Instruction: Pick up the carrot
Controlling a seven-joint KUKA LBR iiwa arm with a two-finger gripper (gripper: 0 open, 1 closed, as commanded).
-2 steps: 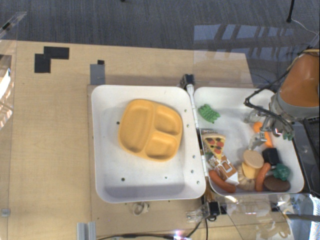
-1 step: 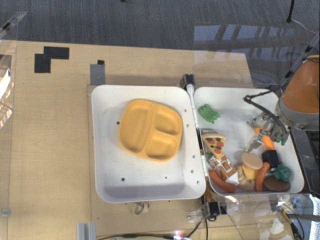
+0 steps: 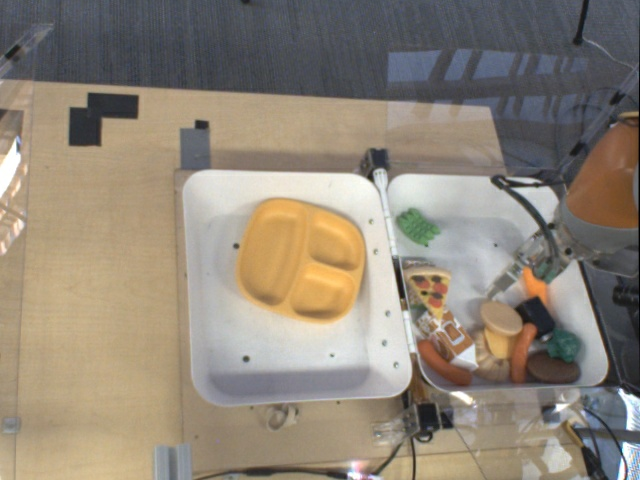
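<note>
Two white bins are sitting side by side on a pale wooden surface (image 3: 110,298), which has black marks near its far left corner. Grey carpet is running beyond the far edge, with thin black stand legs on it.

Left bin (image 3: 215,363): one yellow compartment tray (image 3: 300,258), three sections, lying near the middle.

Right bin (image 3: 470,218), counted: one green leafy toy (image 3: 418,227) by the far left wall, well apart from everything else; one pizza slice (image 3: 429,289); one small box with a brown-and-white pattern (image 3: 452,336); one red sausage (image 3: 444,362) along the near wall; one tan round piece (image 3: 500,320); one orange-red stick (image 3: 522,352); one black block (image 3: 535,316); one dark brown oval (image 3: 552,369); one dark green piece (image 3: 565,345). These are crowding the near half of the bin.

One carrot (image 3: 535,287), orange, is lying near the right wall just beyond the black block.

My hand (image 3: 527,264) is coming in from the right and hanging just over the carrot's far end. I am unable to judge how far it is parted, or whether it is gripping anything.
</note>
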